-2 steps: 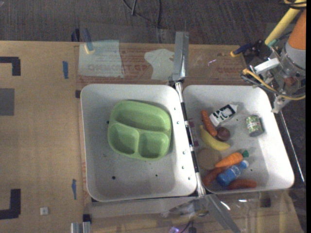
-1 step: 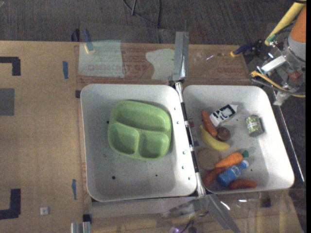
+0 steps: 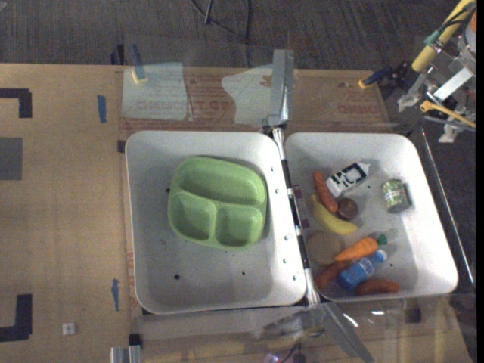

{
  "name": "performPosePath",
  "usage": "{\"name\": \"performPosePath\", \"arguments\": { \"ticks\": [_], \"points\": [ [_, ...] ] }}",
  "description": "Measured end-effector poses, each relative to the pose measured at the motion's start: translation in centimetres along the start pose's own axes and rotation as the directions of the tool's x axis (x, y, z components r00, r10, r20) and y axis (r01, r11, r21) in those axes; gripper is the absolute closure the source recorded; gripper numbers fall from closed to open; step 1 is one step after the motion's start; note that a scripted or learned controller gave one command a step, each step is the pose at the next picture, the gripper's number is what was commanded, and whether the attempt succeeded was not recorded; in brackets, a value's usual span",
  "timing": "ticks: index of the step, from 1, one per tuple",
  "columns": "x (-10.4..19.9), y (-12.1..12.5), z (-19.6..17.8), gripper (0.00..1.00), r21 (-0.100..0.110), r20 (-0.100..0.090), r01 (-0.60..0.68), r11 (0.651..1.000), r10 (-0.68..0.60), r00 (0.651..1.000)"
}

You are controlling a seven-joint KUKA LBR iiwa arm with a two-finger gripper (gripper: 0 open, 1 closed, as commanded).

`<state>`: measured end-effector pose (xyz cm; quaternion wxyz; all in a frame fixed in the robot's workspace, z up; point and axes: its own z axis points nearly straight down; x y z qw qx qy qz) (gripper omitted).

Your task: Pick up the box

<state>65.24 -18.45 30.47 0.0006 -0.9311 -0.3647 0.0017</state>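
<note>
The gripper (image 3: pixel 446 89) sits far right, outside the bins; I cannot tell its state. The box (image 3: pixel 349 176) lies among toy food in the right bin (image 3: pixel 423 172), free to grasp.

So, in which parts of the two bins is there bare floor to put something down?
Left bin: bare floor around the green tray, widest along the near wall. Right bin: bare between the can and the right wall. Crowded: near the divider, around the box, banana and carrots.
</note>
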Motion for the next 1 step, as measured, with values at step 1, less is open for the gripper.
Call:
{"name": "performPosePath", "arguments": {
  "ticks": [1],
  "points": [
    [-6.18,-3.19,21.34,0.0,0.004,-0.004,-0.192,0.981,0.192,0.981]
  ]
}}
